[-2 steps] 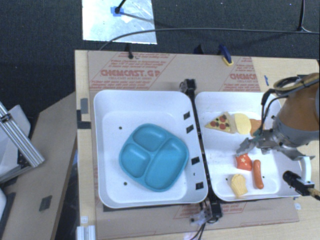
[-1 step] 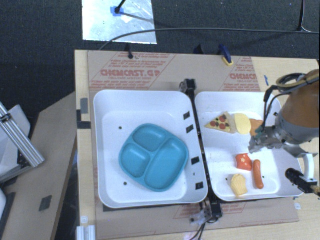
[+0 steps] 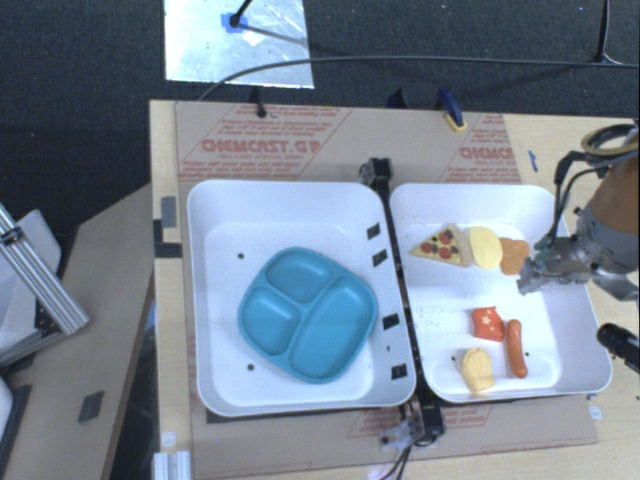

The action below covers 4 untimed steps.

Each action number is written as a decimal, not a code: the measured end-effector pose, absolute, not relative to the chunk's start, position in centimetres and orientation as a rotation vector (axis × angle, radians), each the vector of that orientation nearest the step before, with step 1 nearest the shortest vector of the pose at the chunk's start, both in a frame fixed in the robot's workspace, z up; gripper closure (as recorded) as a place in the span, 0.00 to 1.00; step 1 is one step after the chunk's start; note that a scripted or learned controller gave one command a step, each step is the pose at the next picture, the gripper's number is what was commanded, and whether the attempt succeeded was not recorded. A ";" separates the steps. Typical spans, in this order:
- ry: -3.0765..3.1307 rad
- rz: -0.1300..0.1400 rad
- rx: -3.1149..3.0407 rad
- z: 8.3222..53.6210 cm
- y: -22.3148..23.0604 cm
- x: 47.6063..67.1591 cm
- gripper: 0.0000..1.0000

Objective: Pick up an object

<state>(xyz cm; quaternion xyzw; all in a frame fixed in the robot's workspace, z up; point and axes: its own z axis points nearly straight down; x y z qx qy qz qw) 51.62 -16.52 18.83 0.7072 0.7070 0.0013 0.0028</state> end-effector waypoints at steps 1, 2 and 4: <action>2.222 0.005 2.212 23.6 -16.6 51.8 1.00; 2.230 0.005 2.209 23.5 -11.9 53.9 1.00; 2.232 0.004 2.211 22.8 -3.2 55.3 1.00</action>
